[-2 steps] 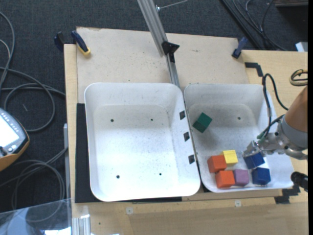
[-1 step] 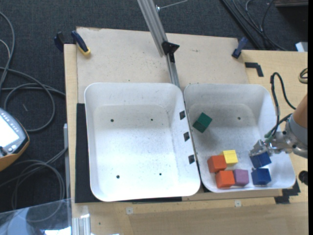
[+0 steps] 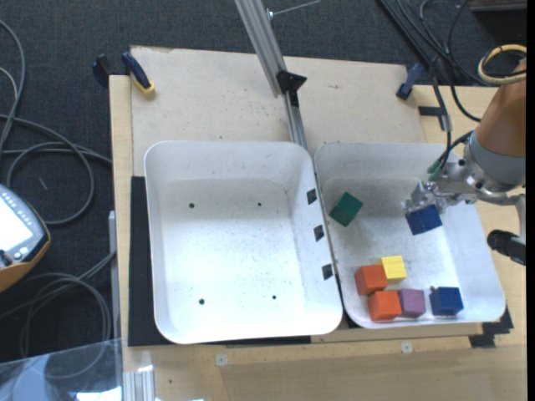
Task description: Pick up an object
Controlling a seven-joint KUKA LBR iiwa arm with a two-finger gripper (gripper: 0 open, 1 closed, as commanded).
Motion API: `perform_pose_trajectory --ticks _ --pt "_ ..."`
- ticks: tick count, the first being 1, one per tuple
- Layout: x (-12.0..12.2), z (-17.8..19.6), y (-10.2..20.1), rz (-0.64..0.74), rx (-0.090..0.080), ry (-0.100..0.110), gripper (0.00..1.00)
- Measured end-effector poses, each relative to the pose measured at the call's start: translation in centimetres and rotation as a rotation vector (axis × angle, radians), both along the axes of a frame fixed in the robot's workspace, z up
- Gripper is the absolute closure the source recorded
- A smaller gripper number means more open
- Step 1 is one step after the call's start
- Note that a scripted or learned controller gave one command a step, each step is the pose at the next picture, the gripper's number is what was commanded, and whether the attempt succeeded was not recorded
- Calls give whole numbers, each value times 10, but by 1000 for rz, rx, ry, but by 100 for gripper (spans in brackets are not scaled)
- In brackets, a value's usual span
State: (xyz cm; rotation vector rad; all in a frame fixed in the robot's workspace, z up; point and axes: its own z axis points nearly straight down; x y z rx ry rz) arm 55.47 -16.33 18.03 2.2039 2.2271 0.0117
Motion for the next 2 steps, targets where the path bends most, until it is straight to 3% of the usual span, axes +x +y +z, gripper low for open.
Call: perform_pose_trajectory --ticks 1,2 --pt "49 30 91 1 4 5 100" --pt "44 98 203 0 5 5 100"
